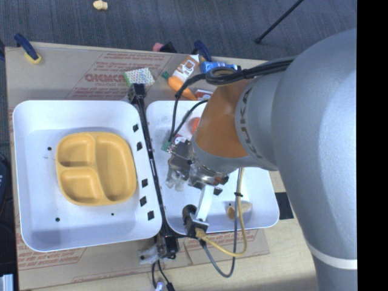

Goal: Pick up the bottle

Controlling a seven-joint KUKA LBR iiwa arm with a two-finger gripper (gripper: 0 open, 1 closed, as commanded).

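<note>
My gripper (176, 173) hangs low over the left part of the right white bin (264, 202), close to the divider between the bins. The grey arm and its orange band (219, 126) cover most of that bin. Something pale and translucent (174, 182) lies right at the gripper's tip; I cannot tell what it is or whether it is gripped. A red-orange thing (194, 125) peeks out from behind the wrist. An orange-and-white bottle (184, 71) lies on the cardboard behind the right bin, outside it.
The left bin (36, 223) holds a yellow three-compartment plate (96, 166). A small tan object (231, 211) sits near the right bin's front edge. A yellow cable (241, 235) loops over the front rim. A green-checked tag (139, 76) and blue clamps lie at the back.
</note>
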